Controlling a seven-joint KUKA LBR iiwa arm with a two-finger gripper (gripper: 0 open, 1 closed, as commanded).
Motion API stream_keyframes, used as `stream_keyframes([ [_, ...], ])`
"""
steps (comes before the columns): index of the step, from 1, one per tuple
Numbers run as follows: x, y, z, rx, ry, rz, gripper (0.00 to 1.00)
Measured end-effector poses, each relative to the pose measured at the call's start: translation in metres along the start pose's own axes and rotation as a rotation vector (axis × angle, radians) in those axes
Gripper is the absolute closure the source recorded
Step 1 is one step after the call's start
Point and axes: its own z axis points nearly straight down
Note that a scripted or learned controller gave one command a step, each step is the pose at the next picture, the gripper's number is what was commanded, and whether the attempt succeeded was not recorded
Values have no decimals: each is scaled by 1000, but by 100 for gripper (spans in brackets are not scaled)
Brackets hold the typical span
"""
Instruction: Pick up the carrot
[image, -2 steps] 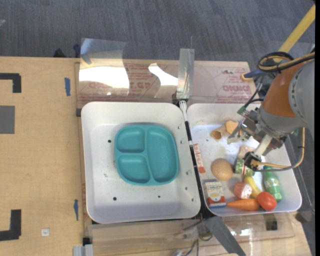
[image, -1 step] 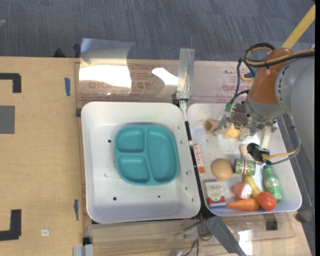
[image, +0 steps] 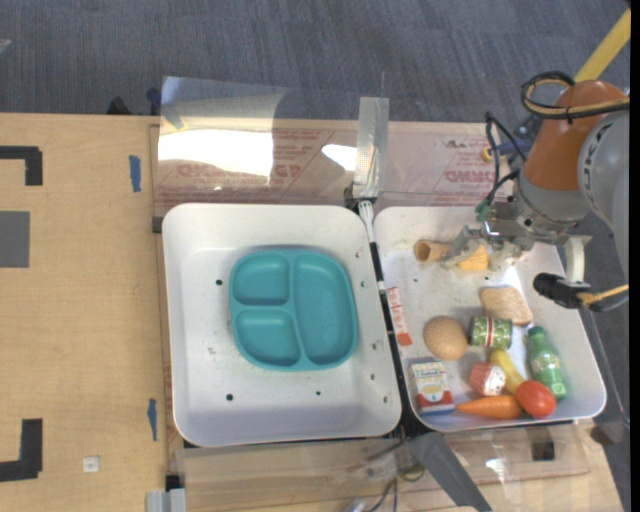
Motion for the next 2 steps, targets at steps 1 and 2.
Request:
stream_keyframes([
  [1, 28, -11, 3, -34, -33, 123, 0],
  [2, -11, -103, 4, -47, -31, 230, 0],
])
